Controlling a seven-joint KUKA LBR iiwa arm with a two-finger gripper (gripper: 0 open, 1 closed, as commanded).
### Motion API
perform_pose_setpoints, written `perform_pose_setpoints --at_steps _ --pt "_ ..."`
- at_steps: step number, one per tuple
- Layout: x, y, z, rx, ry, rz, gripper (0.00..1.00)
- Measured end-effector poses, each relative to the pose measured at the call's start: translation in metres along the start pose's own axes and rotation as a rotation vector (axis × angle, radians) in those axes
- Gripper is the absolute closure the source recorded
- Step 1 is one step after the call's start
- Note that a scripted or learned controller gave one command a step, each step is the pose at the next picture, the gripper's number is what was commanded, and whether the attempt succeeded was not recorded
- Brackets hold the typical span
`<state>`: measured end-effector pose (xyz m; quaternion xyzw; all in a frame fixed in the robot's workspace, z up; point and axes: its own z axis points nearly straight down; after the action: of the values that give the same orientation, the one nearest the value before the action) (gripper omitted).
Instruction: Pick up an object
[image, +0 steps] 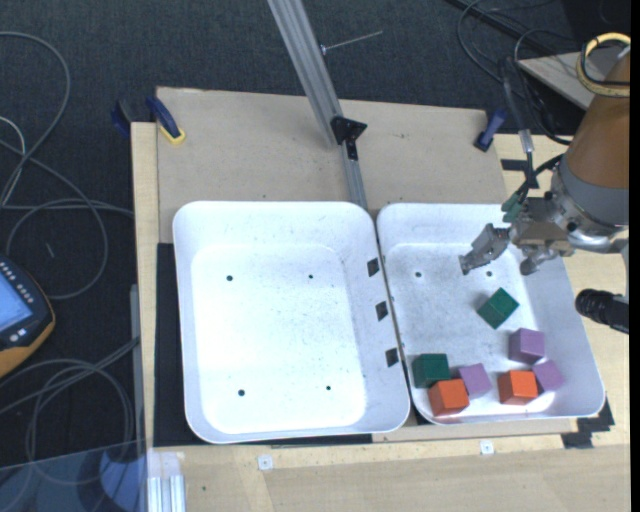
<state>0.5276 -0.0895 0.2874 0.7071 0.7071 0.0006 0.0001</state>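
On the desk (260, 130), the open, empty claw (505, 255) hovered above the green cube (497, 307); descending and closing seemingly came next.

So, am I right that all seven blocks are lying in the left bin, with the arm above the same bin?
Not quite: the camera view shows the blocks, such as the green one and an orange one, lying in the right bin, not the left bin. All seven are there, with the arm above that same bin.
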Motion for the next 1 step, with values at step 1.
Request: perform_pose_setpoints --at_steps 1 --pt "0.072 -0.0334 -0.0043 0.004 0.003 -0.008 0.0"
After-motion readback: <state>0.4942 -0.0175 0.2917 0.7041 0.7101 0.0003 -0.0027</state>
